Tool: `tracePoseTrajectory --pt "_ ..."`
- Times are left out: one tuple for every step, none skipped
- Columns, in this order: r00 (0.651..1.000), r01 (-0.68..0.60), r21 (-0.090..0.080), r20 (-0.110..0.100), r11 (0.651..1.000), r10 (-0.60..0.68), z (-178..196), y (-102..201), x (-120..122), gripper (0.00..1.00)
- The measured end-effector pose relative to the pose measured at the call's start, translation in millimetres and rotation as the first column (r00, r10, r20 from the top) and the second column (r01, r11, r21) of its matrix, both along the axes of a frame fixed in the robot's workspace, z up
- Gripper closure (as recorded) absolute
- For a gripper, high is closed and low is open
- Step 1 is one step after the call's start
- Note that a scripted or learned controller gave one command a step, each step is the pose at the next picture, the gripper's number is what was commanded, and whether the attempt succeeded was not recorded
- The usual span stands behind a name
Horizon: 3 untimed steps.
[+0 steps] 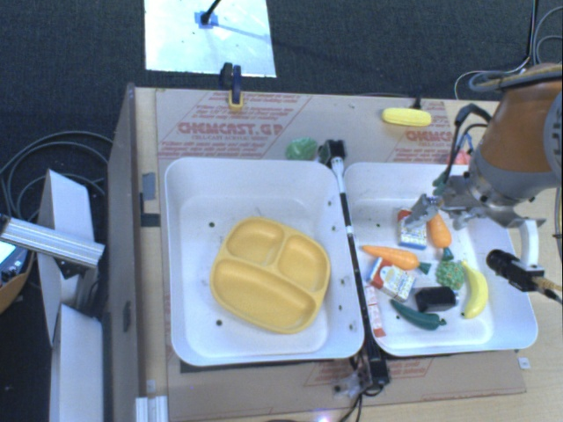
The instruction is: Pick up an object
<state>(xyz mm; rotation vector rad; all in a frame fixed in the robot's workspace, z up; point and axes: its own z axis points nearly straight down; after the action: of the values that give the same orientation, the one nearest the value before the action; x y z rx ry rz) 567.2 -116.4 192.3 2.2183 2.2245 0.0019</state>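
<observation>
Gripper [428,207] hovers low over the right bin [510,337], just beside a small carton [412,231] and an orange piece [438,232] — whether it grips anything, I cannot tell. Approach step, I judge; next comes a centred descent. Counted: two bins, one yellow tray [270,273], one banana [476,292], one carrot [391,256].

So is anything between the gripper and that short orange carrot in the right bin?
Nothing visible. The gripper sits just left of the short orange carrot, beside a small carton.
</observation>
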Motion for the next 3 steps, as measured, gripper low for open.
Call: tracePoseTrajectory --pt "1.0 0.003 0.003 0.008 1.0 -0.003 -109 24 -23 0.0" --pt "1.0 -0.001 -0.001 0.017 1.0 0.001 -91 22 -19 1.0" --pt "1.0 -0.001 -0.001 0.015 1.0 0.001 -92 22 -20 0.0"
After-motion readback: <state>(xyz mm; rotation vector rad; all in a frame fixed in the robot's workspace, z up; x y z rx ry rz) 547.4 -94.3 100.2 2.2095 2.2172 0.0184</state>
